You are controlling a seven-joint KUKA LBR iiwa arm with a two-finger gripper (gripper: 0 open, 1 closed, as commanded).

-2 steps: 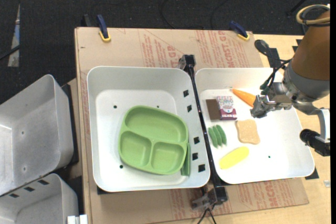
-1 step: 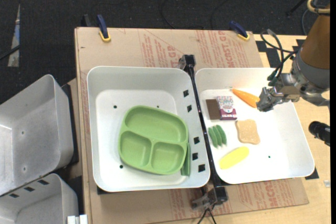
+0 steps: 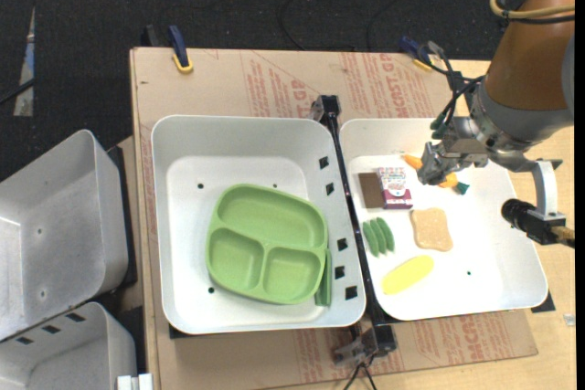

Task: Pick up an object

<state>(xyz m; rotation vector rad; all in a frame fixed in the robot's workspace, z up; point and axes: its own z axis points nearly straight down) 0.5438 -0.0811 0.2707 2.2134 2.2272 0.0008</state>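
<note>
While the arm is reaching in from the right, the end effector (image 3: 437,162) is hovering low over the right bin (image 3: 512,288), beside an orange piece (image 3: 413,162); its state cannot be told. Lying below it are a small carton (image 3: 395,186), brown block (image 3: 370,189), toast slice (image 3: 431,228), green pods (image 3: 378,236) and banana (image 3: 408,273). A green tray (image 3: 267,244) is sitting in the left bin (image 3: 183,151).

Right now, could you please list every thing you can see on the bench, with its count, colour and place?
bins: 2, white, side by side
divided tray: 1, green, left bin
small carton: 1, pink and white, right bin
brown block: 1, left of carton
green pods: 1 bunch, below block
toast slice: 1, tan, right bin middle
banana-like piece: 1, yellow, right bin front
arm: 1, grey and orange, right
pincer: 1, over right bin
</note>
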